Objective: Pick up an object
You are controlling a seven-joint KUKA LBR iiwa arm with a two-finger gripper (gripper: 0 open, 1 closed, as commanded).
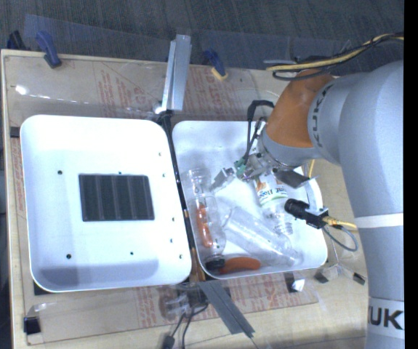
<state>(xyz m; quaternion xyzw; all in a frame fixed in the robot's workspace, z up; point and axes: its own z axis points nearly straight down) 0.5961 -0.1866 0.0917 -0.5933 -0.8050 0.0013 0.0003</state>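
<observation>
Clear plastic objects [256, 235] lie jumbled in the right bin [187, 140], with a small white-labelled bottle [270, 193] among them near the bin's right side. An orange, carrot-like item [238, 265] rests along the near wall of this bin, and a transparent piece with orange parts [203, 220] lies against the left wall. My gripper [246, 167] hangs over the upper middle of the right bin, just above and to the left of the labelled bottle; whether it is open or closed I cannot tell, and nothing is visibly held in it. My arm [354, 144] enters from the right, its orange band [296, 115] above the wrist. The left bin [41, 195] carries a dark ribbed panel [116, 197] at its centre. A metal divider bar [174, 71] stands where the two bins meet at the far edge.
</observation>
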